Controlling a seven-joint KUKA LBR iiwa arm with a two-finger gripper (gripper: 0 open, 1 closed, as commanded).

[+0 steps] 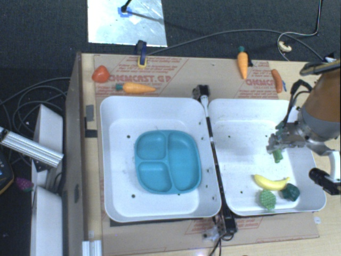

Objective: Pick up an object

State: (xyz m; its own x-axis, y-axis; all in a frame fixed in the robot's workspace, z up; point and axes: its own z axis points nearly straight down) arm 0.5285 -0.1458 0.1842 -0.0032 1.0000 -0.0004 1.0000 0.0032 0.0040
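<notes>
Bottom right of the frame, in the right bin [319, 199], there's a banana [270, 182] with a green knobbly veg [267, 199] and a dark green thing [291, 192] packed close around it. So a grab down there could easily nudge a neighbour or pinch two at once.

A bit further up, the gripper [278, 146] sits over the right bin with a small green piece [277, 155] hanging at its tips. Looks like the jaws are nearly closed on it, but only by the top edge, so I'd guess it could slip out on the lift.

Left bin [114, 111] just has a blue tray [168, 161]. Carrots [242, 63] along the top edge are well out of play.
</notes>
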